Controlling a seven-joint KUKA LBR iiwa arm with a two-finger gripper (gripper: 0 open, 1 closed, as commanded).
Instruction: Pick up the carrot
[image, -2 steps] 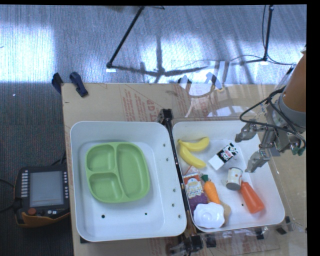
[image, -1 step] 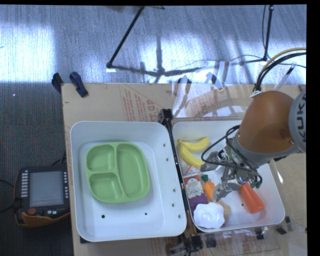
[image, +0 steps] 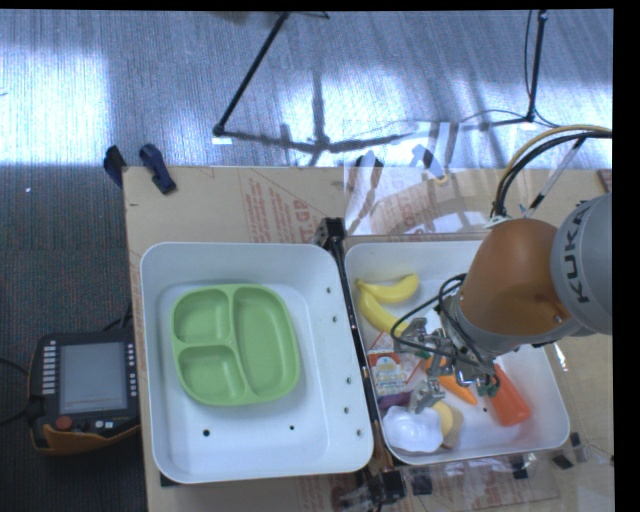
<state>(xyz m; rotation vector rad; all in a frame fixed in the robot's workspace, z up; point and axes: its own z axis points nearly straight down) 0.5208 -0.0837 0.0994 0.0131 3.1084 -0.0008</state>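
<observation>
While the gripper (image: 447, 372) hangs low in the right bin (image: 545, 425), seemingly for a grab, its opening cannot be told. Just beside it, toward the bin's right edge, lies the carrot (image: 508, 398), apparently ungrasped.

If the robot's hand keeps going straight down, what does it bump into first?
Probably the carrot. The hand hangs right over its orange end in the right bin, though depth is hard to judge from above.

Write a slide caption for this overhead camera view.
Gripper low in the right bin beside the carrot; green plate in left bin.
</observation>
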